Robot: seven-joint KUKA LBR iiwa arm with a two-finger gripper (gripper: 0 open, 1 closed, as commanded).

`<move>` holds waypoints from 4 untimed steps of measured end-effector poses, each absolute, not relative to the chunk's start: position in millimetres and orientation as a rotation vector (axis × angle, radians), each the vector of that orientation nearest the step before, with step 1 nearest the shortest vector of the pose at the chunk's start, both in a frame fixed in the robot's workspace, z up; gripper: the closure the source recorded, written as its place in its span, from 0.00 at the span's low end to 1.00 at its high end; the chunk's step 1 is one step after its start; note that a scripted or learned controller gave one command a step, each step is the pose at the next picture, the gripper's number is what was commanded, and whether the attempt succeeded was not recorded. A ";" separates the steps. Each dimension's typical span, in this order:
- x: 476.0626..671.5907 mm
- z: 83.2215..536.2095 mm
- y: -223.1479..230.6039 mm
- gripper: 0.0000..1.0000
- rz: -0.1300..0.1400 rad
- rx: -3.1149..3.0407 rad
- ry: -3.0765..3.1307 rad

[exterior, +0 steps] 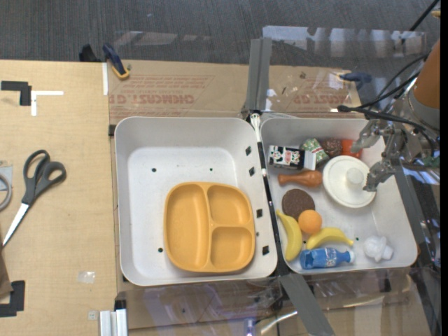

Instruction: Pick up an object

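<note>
A grey arm's gripper (369, 161) hangs open over the white plate (344, 184) in the right bin (402, 215), holding nothing. An orange (309, 221) sits just left of the plate, bananas (329, 237) below it.

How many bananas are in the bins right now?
2. One banana lies along the right bin's left wall, below the brown disc. The other banana lies just right of the orange, above the blue bottle. None look hidden.

Right bin (402, 215), lower right of frame: white plate (345, 182), cookie (298, 202), orange (309, 221), two bananas (292, 235), blue bottle (325, 258) lying flat.
</note>
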State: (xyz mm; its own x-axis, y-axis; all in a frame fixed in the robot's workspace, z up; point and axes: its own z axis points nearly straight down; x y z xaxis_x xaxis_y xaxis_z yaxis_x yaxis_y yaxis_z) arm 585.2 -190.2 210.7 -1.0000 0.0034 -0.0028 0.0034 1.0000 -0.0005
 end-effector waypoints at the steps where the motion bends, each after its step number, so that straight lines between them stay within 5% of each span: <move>1: 611.1 121.2 -163.7 0.00 -0.015 0.198 3.102; 2: 588.3 111.3 -113.1 0.00 -0.025 0.117 3.094; 3: 518.0 93.3 -151.0 0.00 -0.001 0.283 3.124; 4: 483.5 95.9 -97.2 0.00 -0.002 0.478 3.084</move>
